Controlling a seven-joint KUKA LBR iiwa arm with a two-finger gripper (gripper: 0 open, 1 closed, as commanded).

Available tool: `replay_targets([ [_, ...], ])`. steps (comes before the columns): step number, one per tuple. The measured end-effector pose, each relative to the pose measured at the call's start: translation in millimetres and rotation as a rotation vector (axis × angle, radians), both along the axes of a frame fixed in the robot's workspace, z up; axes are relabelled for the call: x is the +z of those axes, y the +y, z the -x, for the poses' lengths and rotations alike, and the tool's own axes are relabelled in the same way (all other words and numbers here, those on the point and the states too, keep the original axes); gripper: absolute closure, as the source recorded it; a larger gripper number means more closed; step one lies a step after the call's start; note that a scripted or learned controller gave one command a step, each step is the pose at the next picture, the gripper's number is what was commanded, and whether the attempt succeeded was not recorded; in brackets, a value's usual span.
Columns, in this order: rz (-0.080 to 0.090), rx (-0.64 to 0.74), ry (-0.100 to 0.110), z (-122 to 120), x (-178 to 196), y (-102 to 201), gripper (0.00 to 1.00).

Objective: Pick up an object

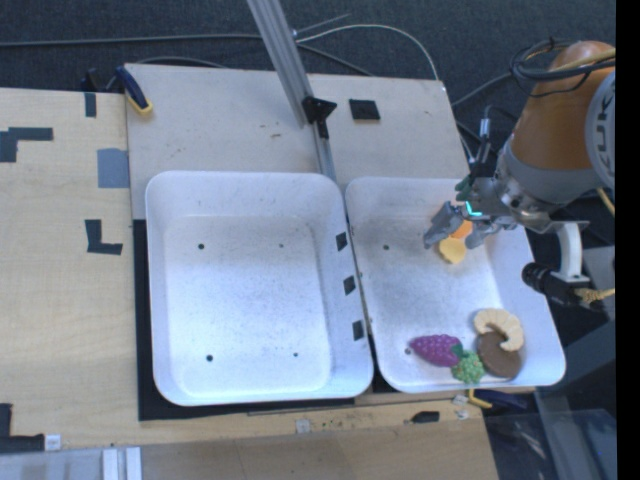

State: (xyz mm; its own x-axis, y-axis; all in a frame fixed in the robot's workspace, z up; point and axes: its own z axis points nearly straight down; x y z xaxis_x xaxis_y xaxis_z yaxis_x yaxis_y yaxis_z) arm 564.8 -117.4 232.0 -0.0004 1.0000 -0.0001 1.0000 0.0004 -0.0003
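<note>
- The gripper (458, 230) is seen over the right bin (400, 268), toward its 1 o'clock corner.
- A yellow-orange object (455, 247) is clamped between the fingers.
- A purple grape bunch (436, 348), a green piece (467, 369), a brown round piece (497, 356) and a tan ring (499, 324) are clustered at the bin's 5 o'clock corner.
- The left bin (245, 278) is placed at 9 o'clock, touching the right bin.

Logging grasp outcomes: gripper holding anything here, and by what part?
Likely yes: the gripper appears closed on the yellow-orange object in the right bin, gripping its upper end; lift-off can't be confirmed.
</note>
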Motion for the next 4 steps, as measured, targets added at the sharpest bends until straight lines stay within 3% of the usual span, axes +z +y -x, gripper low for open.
replay_targets([
  [1, 0.0, 0.0, 0.0, 0, 0, 0, 0.0],
  [3, -0.001, 0.0, 0.005, -10, -113, -5, 0.0],
  [4, 0.0, 0.001, 0.0, -10, -144, -5, 0.0],
])
